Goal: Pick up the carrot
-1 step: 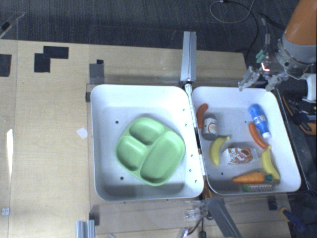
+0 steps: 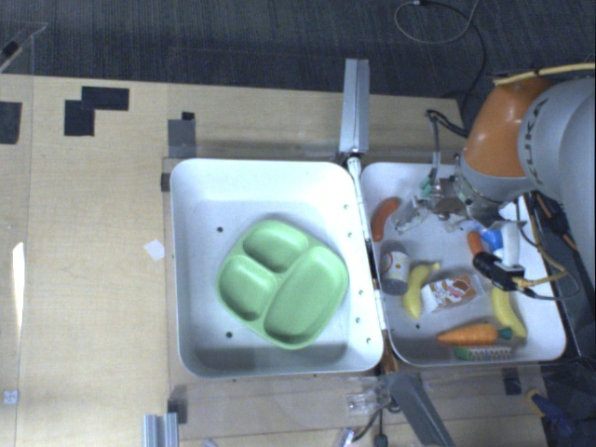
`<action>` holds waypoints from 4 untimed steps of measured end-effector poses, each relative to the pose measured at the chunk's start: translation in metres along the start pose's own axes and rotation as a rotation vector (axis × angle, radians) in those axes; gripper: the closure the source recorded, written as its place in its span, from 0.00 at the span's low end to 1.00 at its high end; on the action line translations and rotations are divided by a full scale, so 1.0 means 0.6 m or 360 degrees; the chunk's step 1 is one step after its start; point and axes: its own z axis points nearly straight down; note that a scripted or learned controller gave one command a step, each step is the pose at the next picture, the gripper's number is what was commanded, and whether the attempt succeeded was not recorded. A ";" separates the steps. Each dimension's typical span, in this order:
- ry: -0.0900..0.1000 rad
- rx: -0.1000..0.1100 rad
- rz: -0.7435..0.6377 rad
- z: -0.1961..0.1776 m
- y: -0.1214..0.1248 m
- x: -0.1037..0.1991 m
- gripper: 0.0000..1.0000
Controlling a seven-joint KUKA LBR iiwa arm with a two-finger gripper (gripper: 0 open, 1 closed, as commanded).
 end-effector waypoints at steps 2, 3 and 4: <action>0.0001 -0.0024 0.0153 0.008 -0.205 0.025 1.00; -0.0001 0.0002 0.0558 -0.189 -0.213 0.029 1.00; -0.0001 0.0005 0.0267 -0.218 -0.176 0.095 1.00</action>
